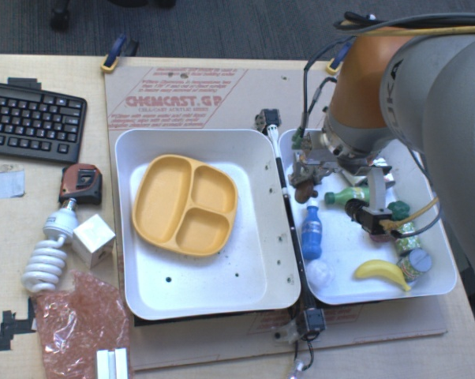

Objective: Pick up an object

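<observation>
— The bins (222, 290) look like smooth white plastic with a slight sheen. The yellow tray (185, 204) is plastic too, but matt.

— And the bench (32, 77)?

— Pale wood, matt. The board (174, 97) under the bins is brown card or fibreboard, dull, printed in red.

— The blue bottle (312, 232) is glossy clear plastic. The banana (383, 273) is smooth and a little shiny.

— The bulb (48, 251) is glossy white glass. The bag (76, 322) is crinkled pinkish film. The keyboard (32, 121) is matt black plastic.

— The arm (427, 93) has a smooth grey shell with a satin orange band (368, 77).
</observation>
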### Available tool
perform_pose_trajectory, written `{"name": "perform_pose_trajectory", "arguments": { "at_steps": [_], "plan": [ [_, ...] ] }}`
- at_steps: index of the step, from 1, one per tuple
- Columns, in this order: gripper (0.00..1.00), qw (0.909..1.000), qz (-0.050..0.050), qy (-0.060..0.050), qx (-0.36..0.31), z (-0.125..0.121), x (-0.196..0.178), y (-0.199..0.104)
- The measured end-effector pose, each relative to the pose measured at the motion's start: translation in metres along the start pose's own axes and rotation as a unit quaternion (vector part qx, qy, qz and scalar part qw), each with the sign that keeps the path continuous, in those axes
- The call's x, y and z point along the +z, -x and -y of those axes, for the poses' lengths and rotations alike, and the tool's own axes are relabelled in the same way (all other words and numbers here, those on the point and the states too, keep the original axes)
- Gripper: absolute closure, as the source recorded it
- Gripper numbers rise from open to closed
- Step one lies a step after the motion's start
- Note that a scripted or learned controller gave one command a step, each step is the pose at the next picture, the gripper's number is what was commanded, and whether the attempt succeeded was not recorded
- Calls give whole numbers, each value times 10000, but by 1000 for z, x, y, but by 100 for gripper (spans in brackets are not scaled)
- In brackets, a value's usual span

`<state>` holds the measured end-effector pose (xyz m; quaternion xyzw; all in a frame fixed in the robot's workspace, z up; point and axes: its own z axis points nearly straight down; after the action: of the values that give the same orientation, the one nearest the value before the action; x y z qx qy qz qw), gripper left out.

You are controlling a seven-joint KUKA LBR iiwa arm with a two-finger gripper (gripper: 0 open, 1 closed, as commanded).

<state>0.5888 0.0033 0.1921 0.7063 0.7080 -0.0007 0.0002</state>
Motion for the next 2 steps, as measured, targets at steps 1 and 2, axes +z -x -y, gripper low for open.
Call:
{"name": "perform_pose_trajectory", "arguments": {
  "at_steps": [1,2],
  "plan": [
    [100,10000,2,3,1,-54,0,-55],
    [100,10000,2,3,0,-70,-24,-113]
  ]
}}
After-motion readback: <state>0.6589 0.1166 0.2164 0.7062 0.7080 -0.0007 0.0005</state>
